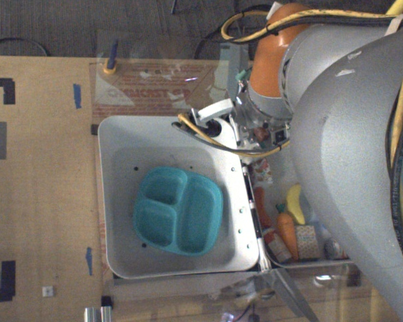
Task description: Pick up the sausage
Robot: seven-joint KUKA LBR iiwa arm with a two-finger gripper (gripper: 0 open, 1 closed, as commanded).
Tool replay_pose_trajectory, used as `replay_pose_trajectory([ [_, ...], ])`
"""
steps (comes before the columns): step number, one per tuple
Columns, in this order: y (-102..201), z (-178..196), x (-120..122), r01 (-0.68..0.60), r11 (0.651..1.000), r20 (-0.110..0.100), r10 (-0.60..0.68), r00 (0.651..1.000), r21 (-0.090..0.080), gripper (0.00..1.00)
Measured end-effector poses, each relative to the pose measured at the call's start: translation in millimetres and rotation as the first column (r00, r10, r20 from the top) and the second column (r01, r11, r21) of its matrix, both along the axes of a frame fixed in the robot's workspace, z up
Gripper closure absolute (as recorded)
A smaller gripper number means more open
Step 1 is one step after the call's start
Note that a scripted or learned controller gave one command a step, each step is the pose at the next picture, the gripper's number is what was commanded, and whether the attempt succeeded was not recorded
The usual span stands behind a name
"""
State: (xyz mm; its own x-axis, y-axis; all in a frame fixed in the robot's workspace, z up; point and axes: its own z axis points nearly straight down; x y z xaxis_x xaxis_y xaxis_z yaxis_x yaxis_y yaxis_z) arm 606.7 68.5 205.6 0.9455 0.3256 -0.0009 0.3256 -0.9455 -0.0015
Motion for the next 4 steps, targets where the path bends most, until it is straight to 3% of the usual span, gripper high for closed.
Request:
replay_pose_trajectory([
  [1,-11,-21,-5,0.111,0.994,0.0,-0.111,0.994,0.0,1.0],
  [2,-22,229,-1,-0.001,1.0,0.001,0.001,1.0,-0.001,1.0],
  [3,40,229,-10,0.134,0.991,0.003,-0.134,0.991,-0.001,1.0],
  [4,-22,229,-54,-0.04,0.999,-0.004,0.04,0.999,-0.001,1.0],
])
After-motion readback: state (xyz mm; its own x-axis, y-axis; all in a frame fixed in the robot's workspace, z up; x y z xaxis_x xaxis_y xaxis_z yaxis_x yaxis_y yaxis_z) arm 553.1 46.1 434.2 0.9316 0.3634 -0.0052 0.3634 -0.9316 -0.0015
